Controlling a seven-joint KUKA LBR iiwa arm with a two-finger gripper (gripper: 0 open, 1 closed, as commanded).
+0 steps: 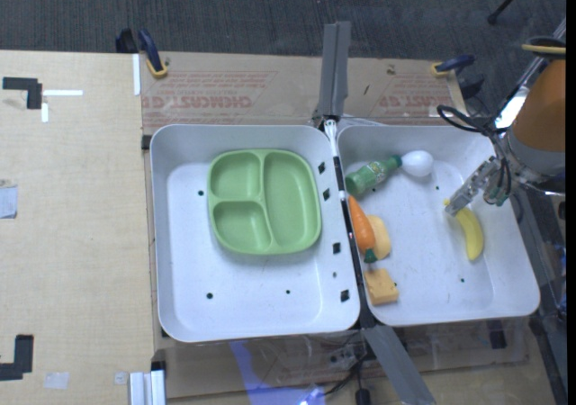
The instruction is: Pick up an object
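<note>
Arm (545, 115) cut off at right edge

We have a single fixed camera mounted above the bench (72, 214), looking down at a slant so that the far dark floor fills the top of our frame. It sits far enough back for us to take in both white bins whole, the left bin (171, 241) and the right bin (504, 291) side by side across the middle. The arm (540, 124) enters from our right edge, partly cut off by it
</note>
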